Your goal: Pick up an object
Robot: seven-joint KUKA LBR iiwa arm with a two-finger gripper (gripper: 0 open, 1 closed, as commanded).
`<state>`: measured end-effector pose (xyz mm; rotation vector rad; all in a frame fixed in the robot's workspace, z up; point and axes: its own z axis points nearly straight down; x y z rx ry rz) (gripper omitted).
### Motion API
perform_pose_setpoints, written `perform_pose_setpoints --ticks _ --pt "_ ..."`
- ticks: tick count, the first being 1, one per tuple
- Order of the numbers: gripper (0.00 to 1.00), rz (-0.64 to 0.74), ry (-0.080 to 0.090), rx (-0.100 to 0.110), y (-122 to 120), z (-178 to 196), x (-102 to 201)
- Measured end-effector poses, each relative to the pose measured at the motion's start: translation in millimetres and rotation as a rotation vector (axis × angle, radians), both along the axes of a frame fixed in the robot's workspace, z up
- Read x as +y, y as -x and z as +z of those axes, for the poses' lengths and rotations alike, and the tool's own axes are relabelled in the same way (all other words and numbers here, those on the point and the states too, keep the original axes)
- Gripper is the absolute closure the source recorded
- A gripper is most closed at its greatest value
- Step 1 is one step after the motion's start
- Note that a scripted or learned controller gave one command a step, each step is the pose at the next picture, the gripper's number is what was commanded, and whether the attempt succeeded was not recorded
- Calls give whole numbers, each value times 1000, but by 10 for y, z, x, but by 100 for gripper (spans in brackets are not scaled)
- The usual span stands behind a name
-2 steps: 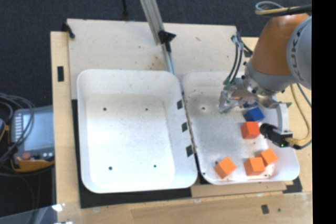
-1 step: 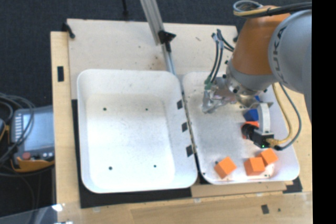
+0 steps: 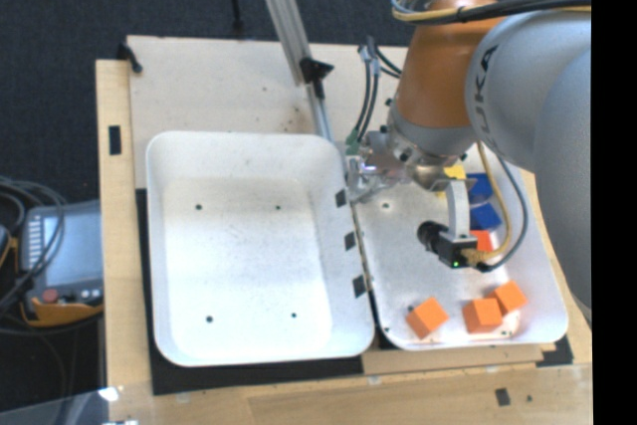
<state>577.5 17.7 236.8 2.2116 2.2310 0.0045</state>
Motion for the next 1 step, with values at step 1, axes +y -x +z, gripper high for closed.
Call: perform_pose_setpoints --ticks 1 --pt "100 0 0 0 -76 106 524"
